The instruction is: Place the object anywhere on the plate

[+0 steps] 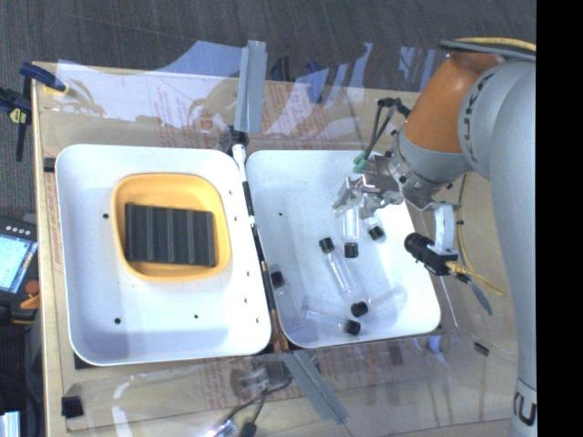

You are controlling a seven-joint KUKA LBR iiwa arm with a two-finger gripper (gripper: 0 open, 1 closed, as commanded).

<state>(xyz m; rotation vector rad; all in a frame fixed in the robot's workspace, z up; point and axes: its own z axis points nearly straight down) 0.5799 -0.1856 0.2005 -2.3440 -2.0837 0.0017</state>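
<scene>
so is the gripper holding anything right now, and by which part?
Cannot be told. The gripper sits low over the right bin, above the clear vials, too blurred to see anything in it.

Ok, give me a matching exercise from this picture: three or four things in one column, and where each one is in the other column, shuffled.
Things:
1. yellow plate
2. clear vials with black caps
3. gripper
4. orange band

Places:
A. lying loose in the right bin
B. on the arm, above the wrist
C. in the left bin
D. over the upper part of the right bin

Pairs: 1-C, 2-A, 3-D, 4-B
</scene>
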